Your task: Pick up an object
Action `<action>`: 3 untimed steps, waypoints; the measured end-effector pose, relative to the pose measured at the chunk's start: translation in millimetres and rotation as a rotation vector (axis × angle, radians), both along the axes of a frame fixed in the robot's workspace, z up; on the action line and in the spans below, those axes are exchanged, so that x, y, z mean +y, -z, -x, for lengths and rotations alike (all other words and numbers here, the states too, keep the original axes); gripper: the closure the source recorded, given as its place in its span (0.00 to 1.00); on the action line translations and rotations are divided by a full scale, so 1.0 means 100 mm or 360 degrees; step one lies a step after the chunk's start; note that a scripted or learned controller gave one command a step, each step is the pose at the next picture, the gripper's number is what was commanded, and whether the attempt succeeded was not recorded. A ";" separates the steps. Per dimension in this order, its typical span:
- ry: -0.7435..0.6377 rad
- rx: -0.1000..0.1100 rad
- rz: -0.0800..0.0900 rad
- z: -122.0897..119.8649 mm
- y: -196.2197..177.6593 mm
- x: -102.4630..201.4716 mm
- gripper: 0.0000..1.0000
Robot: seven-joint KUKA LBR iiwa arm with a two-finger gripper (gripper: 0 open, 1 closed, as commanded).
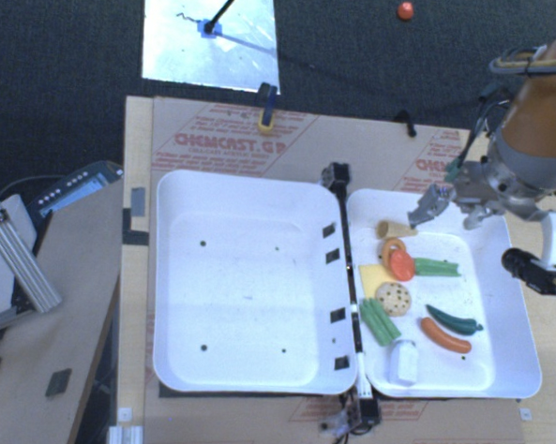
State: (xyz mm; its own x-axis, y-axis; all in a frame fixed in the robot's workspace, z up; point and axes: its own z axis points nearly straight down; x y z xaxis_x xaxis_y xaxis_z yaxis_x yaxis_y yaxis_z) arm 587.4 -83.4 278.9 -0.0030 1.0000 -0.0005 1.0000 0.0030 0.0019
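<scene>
Fingers [452, 210] spread apart, holding nothing, above the right bin's [512, 306] far corner — toys clustered below, on the bin's left half. Best to drop straight over the red tomato [402, 265], slightly clear of neighbours — then close squarely.

You see two shallow white plastic bins side by side on the desk [292, 142]. The left bin [246, 280] is beside the right bin [508, 305], which holds small toy foods: a red-orange round piece [400, 263], a green stick [435, 267], a yellow flat wedge [372, 278], a speckled tan cookie [394, 298], a dark green pepper [455, 321], an orange sausage [446, 335] and a white block [403, 360]. The grey end effector [453, 206] hangs above that bin's far edge, fingers spread apart with nothing between them.
</scene>
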 end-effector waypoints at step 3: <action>0.0004 -0.0024 0.0002 0.49 1.89 -0.13 1.00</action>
State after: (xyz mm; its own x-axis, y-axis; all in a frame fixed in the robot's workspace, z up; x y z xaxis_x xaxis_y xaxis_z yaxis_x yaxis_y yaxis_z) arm 538.4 -96.7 89.9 -0.0007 1.0000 -0.0021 0.9999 0.0008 0.0172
